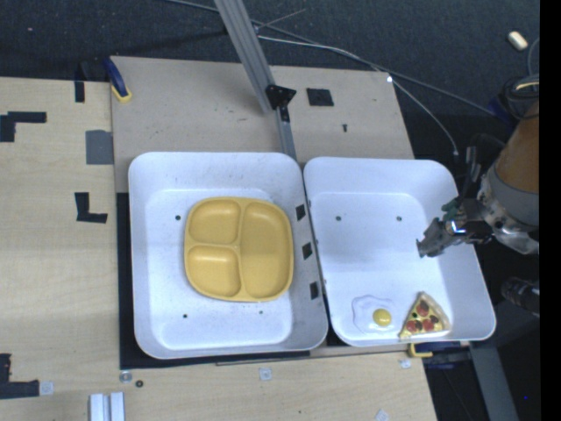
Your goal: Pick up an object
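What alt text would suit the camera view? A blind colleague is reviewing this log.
A robot gripper hovers over the right edge of the right white bin, which holds a toy fried egg and a toy pizza slice near its front edge. The left white bin holds a yellow divided plate.

Pale wooden bench top [53, 261] marked with black tape across left and centre, dark carpeted floor [368, 16] along upper frame, metal strut [250, 46] angled at upper centre
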### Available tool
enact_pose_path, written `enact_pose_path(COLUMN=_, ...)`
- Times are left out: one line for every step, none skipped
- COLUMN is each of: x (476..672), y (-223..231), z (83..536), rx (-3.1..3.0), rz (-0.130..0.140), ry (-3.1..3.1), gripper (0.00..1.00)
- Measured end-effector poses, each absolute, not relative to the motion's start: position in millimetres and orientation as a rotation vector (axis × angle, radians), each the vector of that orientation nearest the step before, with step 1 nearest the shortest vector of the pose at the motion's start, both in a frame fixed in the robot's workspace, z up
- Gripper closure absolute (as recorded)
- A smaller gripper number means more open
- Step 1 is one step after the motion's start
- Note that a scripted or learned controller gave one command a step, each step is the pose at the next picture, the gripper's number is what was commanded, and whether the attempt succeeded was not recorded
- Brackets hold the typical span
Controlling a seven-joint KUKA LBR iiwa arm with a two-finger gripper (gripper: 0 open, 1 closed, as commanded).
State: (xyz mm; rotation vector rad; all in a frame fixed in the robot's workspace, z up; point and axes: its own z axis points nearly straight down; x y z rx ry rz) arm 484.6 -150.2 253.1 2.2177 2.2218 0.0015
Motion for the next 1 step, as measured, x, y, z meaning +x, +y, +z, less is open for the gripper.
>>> enact_pose_path(x=498.9, y=-103.5, z=239.1, rx=2.218, rz=-0.003, ry=2.229, gripper=1.00)
